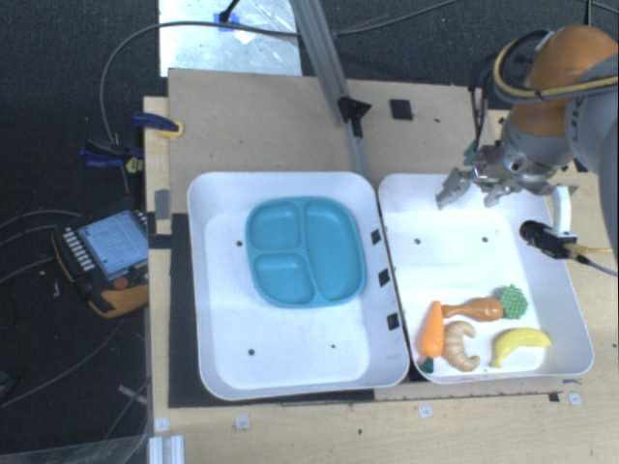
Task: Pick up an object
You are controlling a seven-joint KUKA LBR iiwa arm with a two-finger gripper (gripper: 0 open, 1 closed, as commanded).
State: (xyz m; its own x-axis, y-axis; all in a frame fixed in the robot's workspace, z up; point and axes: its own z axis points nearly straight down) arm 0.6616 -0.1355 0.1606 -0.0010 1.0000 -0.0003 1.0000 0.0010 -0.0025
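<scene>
Toy food, near end of right bin (464, 259): I saw a carrot (431, 329), croissant (461, 346), banana (518, 343), broccoli (514, 302) and an orange drumstick-like pc (476, 308), all bunched together. Any of them could serve as the obj to pick.
Contacts: carrot and croissant touched; drumstick pc lay across the carrot top and met the broccoli. Banana sat just beside, by the bin's right wall.
Left bin (290, 341): held a blue divided plate (306, 250), lying flat and well apart from the food.
Gripper (470, 197): hung over the far end of the right bin, jaws spread, nothing btwn them. It was well apart from the cluster.
Risk 1, in my judgement: a descent at that spot would've closed on bare bin floor, because no obj lay beneath.
Risk 2: in the cluster, a finger could land on a neighbour and push pcs aside, or pinch two at once.
Risk 3: banana's closeness to the wall left little room for the outer finger; it might strike the rim.
Risk 4: rounded, smooth-looking shapes may squirt out of a closing grip if taken off-centre.
</scene>
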